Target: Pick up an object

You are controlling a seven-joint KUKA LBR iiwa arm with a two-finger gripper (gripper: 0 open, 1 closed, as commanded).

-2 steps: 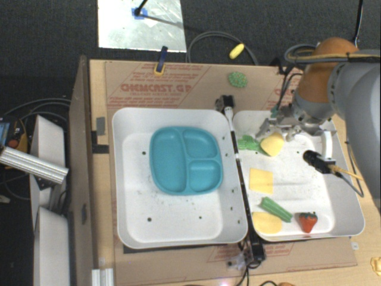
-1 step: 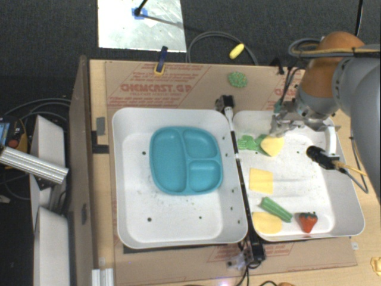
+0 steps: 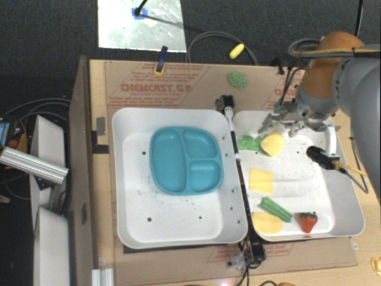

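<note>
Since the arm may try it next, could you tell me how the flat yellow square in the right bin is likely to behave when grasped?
The flat yellow square lies flush on the right bin floor, so the jaws may struggle to get under its thin edges. It looks light and would probably slide when pushed. Whether it bends, I cannot tell.

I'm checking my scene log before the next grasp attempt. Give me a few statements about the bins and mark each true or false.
1. The blue divided plate lies in the left bin. True.
2. The strawberry sits in the left bin. False: it is in the right bin, near its front edge.
3. The pincer is over the far end of the right bin, near a yellow round piece. True.
4. The green stick lies on the blue divided plate. False: it lies in the right bin, beside the strawberry.
5. A yellow square slice lies in the right bin. True.
</note>
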